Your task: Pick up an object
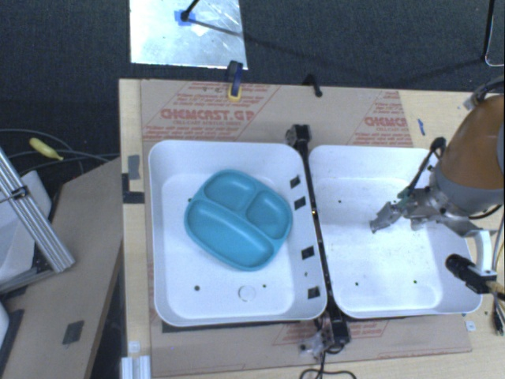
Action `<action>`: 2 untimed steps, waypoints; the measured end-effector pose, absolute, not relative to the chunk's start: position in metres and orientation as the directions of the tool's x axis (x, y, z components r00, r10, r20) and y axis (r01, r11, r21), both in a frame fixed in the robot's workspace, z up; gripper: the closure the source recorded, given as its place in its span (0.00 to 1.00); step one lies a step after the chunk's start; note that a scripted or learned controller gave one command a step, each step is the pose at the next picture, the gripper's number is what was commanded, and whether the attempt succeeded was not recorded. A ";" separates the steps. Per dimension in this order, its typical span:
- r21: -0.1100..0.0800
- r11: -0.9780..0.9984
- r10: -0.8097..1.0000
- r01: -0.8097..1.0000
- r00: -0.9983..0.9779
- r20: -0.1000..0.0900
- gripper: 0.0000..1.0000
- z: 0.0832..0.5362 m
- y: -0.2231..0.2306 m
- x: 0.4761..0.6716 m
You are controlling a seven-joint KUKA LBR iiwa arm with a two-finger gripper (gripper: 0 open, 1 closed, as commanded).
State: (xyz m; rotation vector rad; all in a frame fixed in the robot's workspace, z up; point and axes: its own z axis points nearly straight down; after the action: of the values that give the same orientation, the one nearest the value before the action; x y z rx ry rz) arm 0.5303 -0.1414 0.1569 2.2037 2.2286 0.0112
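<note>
Plainly, the pick has not been made — the claw (380,221) hangs over the floor of the right bin (379,294), with nothing seen between its tips. Whether those tips are spread or pressed together I cannot tell; they read as one small grey wedge from this height. The only thing on offer is a blue divided plate (237,218), well away to the claw's left, across the black divider (309,227), lying flat in the left bin (170,290). So everything remains: cross over, come down on a rim, close and lift. The plate's low, wide shape will probably make a grip awkward.

As for writing, beyond the claw and up the picture, the brown cardboard sheet (260,105) under both bins carries red print that looks like "CHEMCAST GP" — repeated, partly cut off, at the right.
</note>
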 end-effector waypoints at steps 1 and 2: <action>0.008 0.018 1.000 1.000 -0.018 0.004 0.00 0.186 -0.011 0.573; 0.005 0.006 1.000 1.000 -0.006 0.000 1.00 0.195 -0.020 0.571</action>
State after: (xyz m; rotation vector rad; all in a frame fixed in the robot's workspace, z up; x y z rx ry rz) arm 0.5714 -0.0204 0.1953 2.2124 2.2257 0.0060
